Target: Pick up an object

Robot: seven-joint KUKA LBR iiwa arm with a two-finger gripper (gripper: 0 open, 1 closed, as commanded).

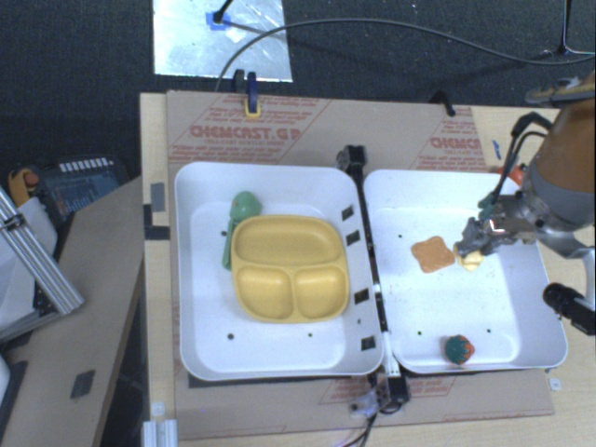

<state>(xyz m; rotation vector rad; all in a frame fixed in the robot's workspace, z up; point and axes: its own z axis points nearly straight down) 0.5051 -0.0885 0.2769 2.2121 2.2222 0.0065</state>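
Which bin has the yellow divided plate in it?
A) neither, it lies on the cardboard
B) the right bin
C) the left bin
C: the yellow divided plate lies inside the left bin, partly over a green utensil, while the right bin holds the orange piece and a small ball.

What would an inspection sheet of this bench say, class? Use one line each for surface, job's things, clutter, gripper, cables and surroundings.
Surface: two white bins, left bin and right bin, on a board.
Job's things: orange piece, small yellow piece and green-red ball in the right bin.
Clutter: yellow divided tray lying over a green spoon in the left bin.
Gripper: gripper low over the yellow piece; grip unclear.
Cables: black cable across the floor.
Surroundings: silver sheet behind the bench.
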